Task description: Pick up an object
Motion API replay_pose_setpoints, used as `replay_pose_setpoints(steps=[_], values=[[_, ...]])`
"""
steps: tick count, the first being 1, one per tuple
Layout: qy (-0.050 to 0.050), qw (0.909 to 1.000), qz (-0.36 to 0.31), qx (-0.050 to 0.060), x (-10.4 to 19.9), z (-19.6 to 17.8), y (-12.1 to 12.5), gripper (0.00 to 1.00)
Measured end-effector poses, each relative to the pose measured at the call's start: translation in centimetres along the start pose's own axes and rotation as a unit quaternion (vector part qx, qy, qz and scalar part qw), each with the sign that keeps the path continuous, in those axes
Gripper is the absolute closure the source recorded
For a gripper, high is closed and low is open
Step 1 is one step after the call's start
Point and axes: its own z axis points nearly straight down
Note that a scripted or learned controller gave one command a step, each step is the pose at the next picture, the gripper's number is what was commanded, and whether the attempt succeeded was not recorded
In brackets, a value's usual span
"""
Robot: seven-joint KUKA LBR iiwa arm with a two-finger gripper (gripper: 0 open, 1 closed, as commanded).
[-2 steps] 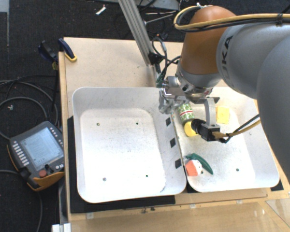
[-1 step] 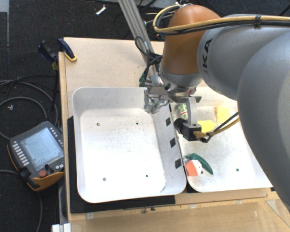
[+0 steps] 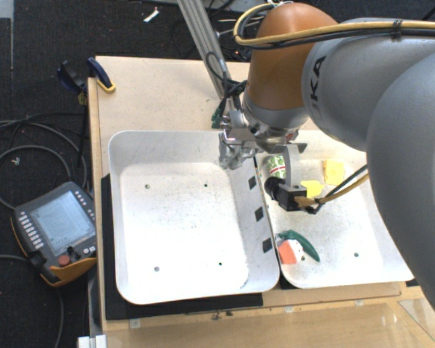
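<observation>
gripper point(image 3: 232, 158) sits low at the far end of the seam between left bin point(image 3: 123, 194) and right bin point(image 3: 391, 267), tip just over the left bin's far corner; open or closed: can't tell from this angle; every candidate object is in the right bin; green-white can point(image 3: 277, 167) just view-right of the gripper, partly hidden by the wrist; yellow block point(image 3: 334, 171) further view-right, apart from the can; small yellow bit point(image 3: 312, 188) near the block, on its near side; orange-white piece point(image 3: 291, 252) well toward the near edge from the gripper, touching a green piece point(image 3: 304, 243) that lies across its top; pendant point(image 3: 54, 227) on the floor, far view-left of the gripper, off the bench point(image 3: 152, 93)
</observation>
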Motion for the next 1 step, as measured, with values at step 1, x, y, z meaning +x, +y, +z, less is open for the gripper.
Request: replay_pose_setpoints(steps=[1], values=[[0.0,1.0,0.0,0.001,-0.02,0.09,0.0,0.0]])
